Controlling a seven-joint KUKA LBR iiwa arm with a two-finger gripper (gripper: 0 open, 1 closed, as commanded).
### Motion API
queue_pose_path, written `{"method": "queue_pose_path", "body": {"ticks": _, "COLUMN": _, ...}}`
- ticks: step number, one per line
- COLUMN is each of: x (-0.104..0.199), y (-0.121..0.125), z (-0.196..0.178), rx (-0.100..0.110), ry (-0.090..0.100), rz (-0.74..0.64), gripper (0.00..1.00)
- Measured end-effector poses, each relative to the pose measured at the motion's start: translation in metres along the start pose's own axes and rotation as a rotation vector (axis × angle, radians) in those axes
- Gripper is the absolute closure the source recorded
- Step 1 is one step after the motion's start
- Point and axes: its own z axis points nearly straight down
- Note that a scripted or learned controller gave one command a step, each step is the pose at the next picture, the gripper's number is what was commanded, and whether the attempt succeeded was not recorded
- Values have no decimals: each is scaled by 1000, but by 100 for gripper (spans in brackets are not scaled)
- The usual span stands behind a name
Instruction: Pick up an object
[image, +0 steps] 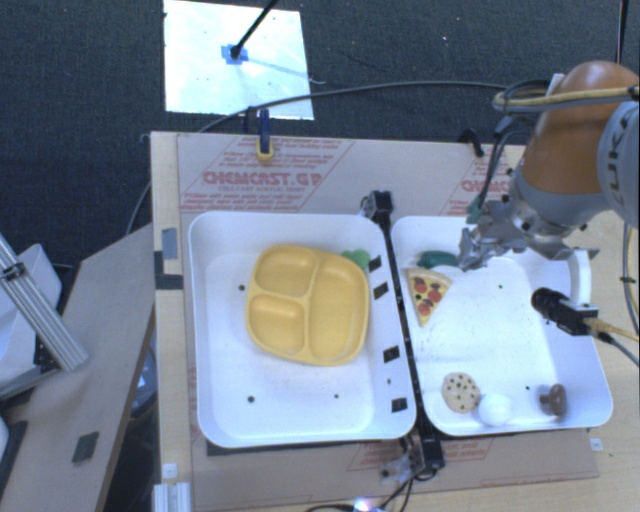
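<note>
Cookie (460, 391), white ball (494, 408) and a small brown piece (553, 400) sit nearest the camera, lined up along the 6 o'clock wall of the right bin (520, 330). Pizza slice toy (428, 292) lies at about 10 o'clock in that bin, close to the divider. Green item (436, 259) at 11 o'clock, partly under the tool, type unclear.

Gripper (478, 250) is low over the right bin's 12 o'clock edge, just beside the green item. Cannot tell the finger state; too small and cluttered. Nothing visibly held.

Left bin (225, 330) holds a yellow divided plate (306, 303), roughly centre, slightly toward 1 o'clock, compartments bare. Another green thing (356, 260) peeks out at the plate's 1 o'clock corner.

Likely target, judging by position: the green item or pizza slice. Both look like light plastic toys, stiff, probably slick. Pizza slice lies flat, so pinching across its narrow width near the crust looks best; thin edge could slip out. Ball would roll, cookie is flat and low. Bins rest on a cardboard sheet on the bench (300, 165).
</note>
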Motion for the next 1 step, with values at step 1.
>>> {"method": "queue_pose_path", "body": {"ticks": 1, "x": 49, "y": -21, "z": 14, "rx": 1, "ry": 1, "rz": 0, "gripper": 100}}
